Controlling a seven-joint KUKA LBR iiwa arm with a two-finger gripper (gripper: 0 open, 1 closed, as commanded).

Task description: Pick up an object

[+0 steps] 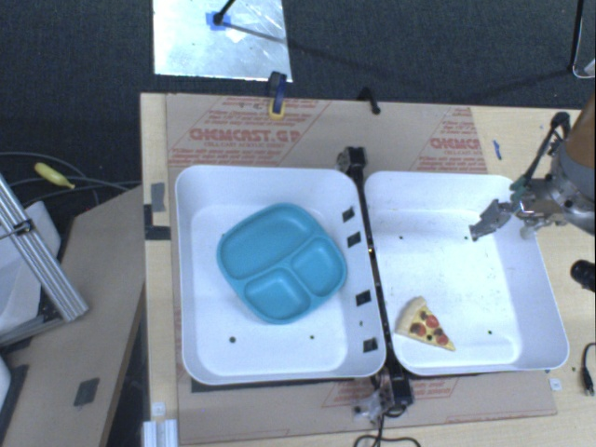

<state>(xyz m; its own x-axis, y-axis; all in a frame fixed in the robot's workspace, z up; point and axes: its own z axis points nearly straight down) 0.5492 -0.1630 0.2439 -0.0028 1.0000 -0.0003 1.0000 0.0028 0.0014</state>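
A toy pizza slice [426, 324] lies flat near the front of the right bin [531, 287]. A blue divided plate [281, 262] rests in the middle of the left bin [200, 277]. My gripper [494, 220] hangs over the upper right part of the right bin, near its right wall. It is well apart from the pizza slice, up and to the right of it. Nothing shows in the gripper.
A row of black clips [359, 240] runs along the divider between the two bins. Cardboard [251, 133] lies under the bins. A metal sheet [219, 26] sits on the dark floor behind the bench. An aluminium frame [33, 259] stands at far left.
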